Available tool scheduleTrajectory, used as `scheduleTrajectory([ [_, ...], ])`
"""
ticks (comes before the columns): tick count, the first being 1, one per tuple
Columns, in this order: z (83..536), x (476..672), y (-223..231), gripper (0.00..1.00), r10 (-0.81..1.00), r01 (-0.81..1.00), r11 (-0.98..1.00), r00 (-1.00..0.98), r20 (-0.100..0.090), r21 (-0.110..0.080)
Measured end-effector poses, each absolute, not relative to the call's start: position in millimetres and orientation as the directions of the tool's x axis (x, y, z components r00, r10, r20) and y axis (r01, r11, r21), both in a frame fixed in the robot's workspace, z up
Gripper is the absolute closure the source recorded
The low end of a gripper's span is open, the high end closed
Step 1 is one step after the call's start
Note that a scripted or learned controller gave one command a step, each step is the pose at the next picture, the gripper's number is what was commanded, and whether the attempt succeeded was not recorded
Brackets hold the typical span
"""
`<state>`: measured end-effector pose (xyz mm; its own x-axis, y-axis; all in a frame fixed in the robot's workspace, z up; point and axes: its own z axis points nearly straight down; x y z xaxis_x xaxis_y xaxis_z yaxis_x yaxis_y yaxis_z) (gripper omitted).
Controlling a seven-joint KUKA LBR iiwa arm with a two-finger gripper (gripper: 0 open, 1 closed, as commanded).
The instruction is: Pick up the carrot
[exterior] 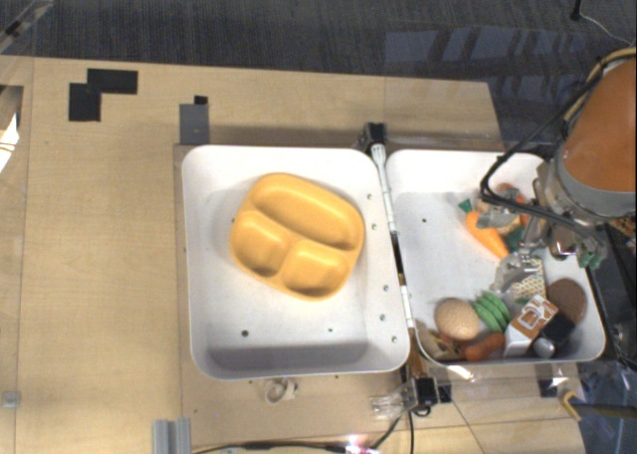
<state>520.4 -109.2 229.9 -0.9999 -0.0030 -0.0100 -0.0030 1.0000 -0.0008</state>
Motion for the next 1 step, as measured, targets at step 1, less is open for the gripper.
scheduleTrajectory([
  [1, 114.3, 519.9, -131.0, 0.00, -0.172, -0.172, 0.985, -0.985, -0.004, 0.000],
])
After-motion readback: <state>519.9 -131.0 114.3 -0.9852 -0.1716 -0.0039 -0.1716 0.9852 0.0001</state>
